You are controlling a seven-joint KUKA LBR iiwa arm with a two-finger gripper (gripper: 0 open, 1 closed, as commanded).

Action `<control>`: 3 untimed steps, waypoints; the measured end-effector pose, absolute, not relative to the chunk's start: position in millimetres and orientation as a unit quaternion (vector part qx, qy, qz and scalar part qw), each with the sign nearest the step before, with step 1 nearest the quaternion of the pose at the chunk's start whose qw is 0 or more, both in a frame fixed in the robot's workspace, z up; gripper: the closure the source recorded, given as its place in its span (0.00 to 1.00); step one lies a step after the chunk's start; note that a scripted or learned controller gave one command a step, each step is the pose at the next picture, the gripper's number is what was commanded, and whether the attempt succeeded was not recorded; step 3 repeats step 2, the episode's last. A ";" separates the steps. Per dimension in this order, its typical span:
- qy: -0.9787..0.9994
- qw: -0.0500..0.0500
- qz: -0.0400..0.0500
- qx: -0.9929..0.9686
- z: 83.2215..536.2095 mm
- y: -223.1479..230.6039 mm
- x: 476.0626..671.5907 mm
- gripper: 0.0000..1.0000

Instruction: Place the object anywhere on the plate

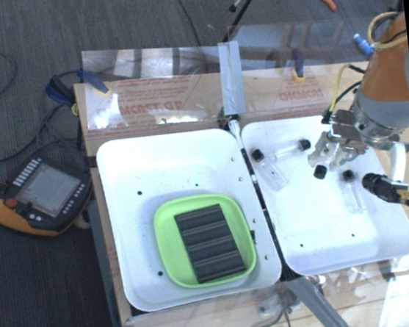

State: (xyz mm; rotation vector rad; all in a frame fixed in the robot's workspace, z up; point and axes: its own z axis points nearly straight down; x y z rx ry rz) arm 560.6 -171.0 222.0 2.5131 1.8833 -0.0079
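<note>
A dark grey ridged block [211,243] lies flat on the square green plate [166,226] in the left bin [121,177]. My gripper [328,157] hangs over the right bin [391,236], near its upper right part, well away from the plate. Nothing shows between its jaws. Small clear tubes with black caps lie under and beside it: one [286,150] to its left, one [269,170] near the divider, and one [352,194] just below it.
A small black cap [319,172] sits close to the gripper's lower left. A cardboard wall [160,105] stands behind both bins. A teach pendant [42,195] rests on the floor at the left.
</note>
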 end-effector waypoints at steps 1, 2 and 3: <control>0.642 -0.002 -0.002 0.767 182.0 -61.3 534.5 1.00; 0.642 -0.001 -0.002 0.767 182.3 -61.9 534.7 0.00; 0.642 -0.001 -0.002 0.767 182.3 -61.9 534.7 0.00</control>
